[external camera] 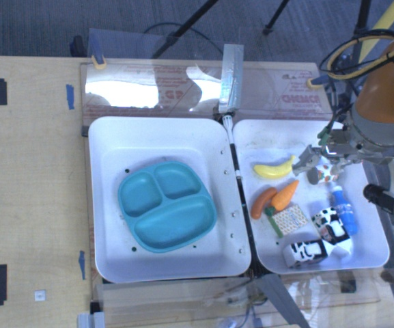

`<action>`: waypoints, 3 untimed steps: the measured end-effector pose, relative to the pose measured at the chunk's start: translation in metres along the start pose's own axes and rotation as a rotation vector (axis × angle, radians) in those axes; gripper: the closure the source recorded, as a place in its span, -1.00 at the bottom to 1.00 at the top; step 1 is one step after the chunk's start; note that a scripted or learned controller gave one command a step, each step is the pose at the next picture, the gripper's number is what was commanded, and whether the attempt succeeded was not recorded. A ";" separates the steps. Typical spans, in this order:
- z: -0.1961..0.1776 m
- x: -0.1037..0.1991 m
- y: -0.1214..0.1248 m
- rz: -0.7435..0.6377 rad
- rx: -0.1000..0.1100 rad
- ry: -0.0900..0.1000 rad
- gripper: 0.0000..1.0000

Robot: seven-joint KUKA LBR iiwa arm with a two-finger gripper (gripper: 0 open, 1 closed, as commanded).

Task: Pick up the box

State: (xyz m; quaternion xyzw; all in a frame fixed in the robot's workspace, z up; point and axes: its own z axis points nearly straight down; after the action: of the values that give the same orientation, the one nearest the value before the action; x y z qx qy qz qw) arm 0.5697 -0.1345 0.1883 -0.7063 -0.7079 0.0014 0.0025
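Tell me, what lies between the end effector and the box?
In the camera view, the carrot lies between the end effector and the box, in the right bin.

We note two white bins: the left bin (108, 183) and the right bin (374, 251), side by side. In the left bin lies a teal divided plate (167, 205) with three compartments. In the right bin we record a yellow banana (274, 170), two orange carrots (263, 202) (287, 193) leaning together just below it, a blue bottle (344, 213) near the right wall, and two black-and-white cow-patterned items (306, 251) (331, 225) toward the front. Behind both bins stands a clear plastic panel (149, 91). Blue tape marks (69, 96) sit on the wooden bench (33, 183).
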 end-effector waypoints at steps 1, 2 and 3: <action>0.089 0.035 -0.088 0.130 -0.007 0.001 -1.00; 0.082 0.035 -0.086 0.135 -0.008 0.002 1.00; 0.005 0.115 -0.067 0.010 -0.005 -0.001 1.00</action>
State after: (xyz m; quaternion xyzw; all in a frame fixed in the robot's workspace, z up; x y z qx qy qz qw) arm 0.5026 -0.0194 0.1841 -0.7097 -0.7045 0.0000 0.0002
